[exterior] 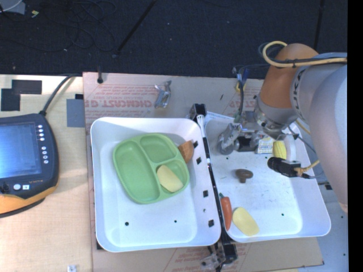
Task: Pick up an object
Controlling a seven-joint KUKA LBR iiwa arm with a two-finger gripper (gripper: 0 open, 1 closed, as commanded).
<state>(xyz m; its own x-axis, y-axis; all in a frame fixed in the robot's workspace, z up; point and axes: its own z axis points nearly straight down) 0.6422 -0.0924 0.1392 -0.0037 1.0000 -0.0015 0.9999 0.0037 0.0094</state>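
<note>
My gripper hangs low over the far left part of the right bin, close to the divider between the bins. A small brown mushroom-shaped piece lies just in front of it, apart from it. A yellow corn cob and a small white packet lie to the gripper's right, under the wrist. An orange carrot and a pale yellow piece rest at the near left of that bin.
The left bin holds a green divided plate with a yellow piece in its near right compartment. A brown-orange item leans at the plate's right edge. A tablet sits left of the bench.
</note>
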